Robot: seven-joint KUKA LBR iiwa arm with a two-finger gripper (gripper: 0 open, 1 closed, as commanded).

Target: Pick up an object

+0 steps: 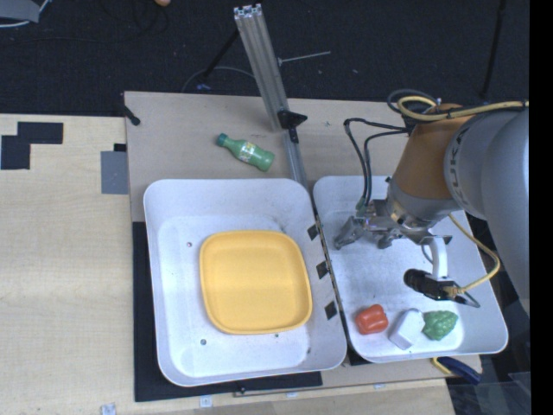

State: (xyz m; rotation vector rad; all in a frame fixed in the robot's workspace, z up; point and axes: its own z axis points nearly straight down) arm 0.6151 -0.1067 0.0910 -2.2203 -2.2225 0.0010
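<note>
Two bins sit on the tabletop [173, 137]. The shallow white left bin [164, 214], left of the claw [370, 232], holds one yellow square plastic plate [255, 281]. The shallow white right bin [380, 279] holds one red rounded object [372, 320], one white block [402, 329] and one green knobbly lump [439, 324], all below the claw and apart from it. One green plastic bottle [245, 151] lies up-left on the tabletop. The grey arm [432, 167] bends down over the right bin. I cannot tell whether the claw is open or holds anything.
</note>
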